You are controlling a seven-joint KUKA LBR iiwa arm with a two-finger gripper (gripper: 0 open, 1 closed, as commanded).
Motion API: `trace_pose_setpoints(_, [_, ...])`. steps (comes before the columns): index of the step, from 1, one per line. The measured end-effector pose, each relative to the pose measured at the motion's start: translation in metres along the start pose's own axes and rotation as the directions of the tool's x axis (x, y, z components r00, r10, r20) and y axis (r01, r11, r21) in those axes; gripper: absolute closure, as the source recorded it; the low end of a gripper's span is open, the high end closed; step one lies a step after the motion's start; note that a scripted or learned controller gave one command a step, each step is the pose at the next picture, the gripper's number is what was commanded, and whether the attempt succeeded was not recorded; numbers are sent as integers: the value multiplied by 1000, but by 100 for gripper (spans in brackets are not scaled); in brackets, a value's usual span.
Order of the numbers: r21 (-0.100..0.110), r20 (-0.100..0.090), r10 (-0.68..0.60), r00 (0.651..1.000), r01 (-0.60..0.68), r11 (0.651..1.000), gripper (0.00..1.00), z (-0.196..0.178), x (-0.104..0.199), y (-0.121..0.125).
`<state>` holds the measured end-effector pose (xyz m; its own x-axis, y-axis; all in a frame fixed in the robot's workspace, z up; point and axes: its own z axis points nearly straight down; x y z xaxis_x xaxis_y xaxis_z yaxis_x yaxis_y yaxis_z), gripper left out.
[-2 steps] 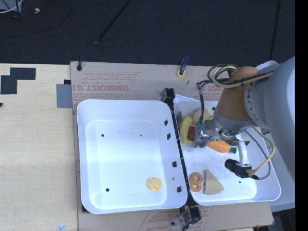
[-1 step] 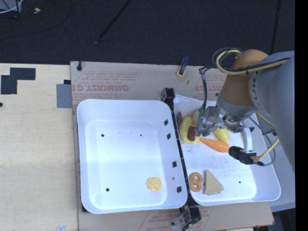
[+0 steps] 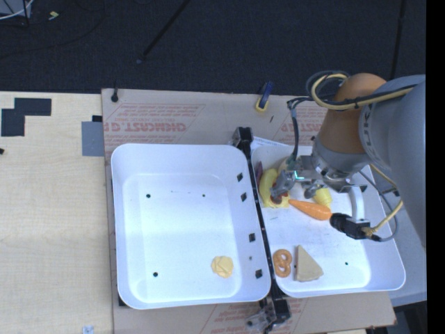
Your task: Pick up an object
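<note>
On the left, the desk is seen as pale wood, with a cardboard sheet laid under the two bins. The left bin carries a single small yellow lump near its lower right corner, well apart from the arm and untouched.

Across the divider, the right bin holds the remaining candidates. A pretzel-shaped piece and a tan wedge are seen side by side at the near edge, lying flat. Further up, a yellow banana-like object is seen against the bin's left wall, with an orange carrot just to its right and another small yellow piece above the carrot's thick end.

The hand is lowered into this upper cluster, close to the banana-like object and just above the carrot's tip. Whether it is spread wide or closed narrow cannot be told, and nothing can be made out as held in it.

As a judgement, the task is taken to be at the reaching or grasping stage: the arm is positioned over the cluster, but no object is seen lifted clear of the bin floor. A secure grip and a lift are what remain. The crowding of the three pieces is judged to be a risk, since a neighbour could be nudged or caught instead.
</note>
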<state>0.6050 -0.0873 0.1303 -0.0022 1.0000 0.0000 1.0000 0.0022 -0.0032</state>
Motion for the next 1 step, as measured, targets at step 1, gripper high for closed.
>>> trace_pose_setpoints(1, [-5, 2, 2, 1000, -2, 1000, 0, 41, 3, -7])
